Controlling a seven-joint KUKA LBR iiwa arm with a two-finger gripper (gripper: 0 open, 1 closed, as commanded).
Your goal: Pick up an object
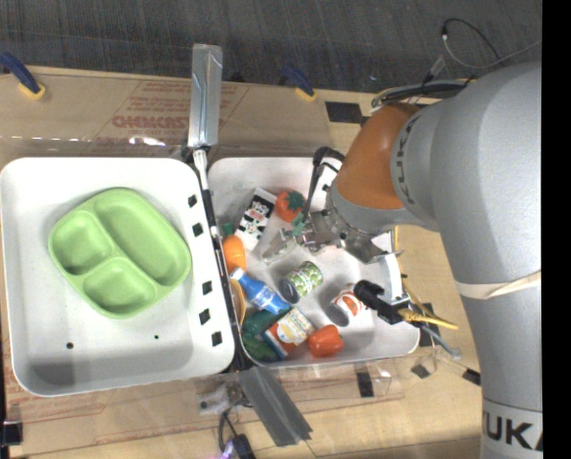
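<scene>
My gripper (292, 236) is low in the right bin (230, 174), near its middle. It hangs just above a green can (304, 280) and just below a red-orange toy vegetable (288, 203). A black-and-white box (255, 214) lies to its left. Nothing is visibly lifted off the bin floor. The grey wrist and orange band cover the bin's right part.
The right bin also holds an orange carrot (232, 251), a blue bottle (263, 295), a red-and-white can (346, 304), a red pepper (326, 340), a labelled tin (291, 328) and a dark green piece (254, 328). A green divided plate (120, 251) lies in the left bin (36, 352).
</scene>
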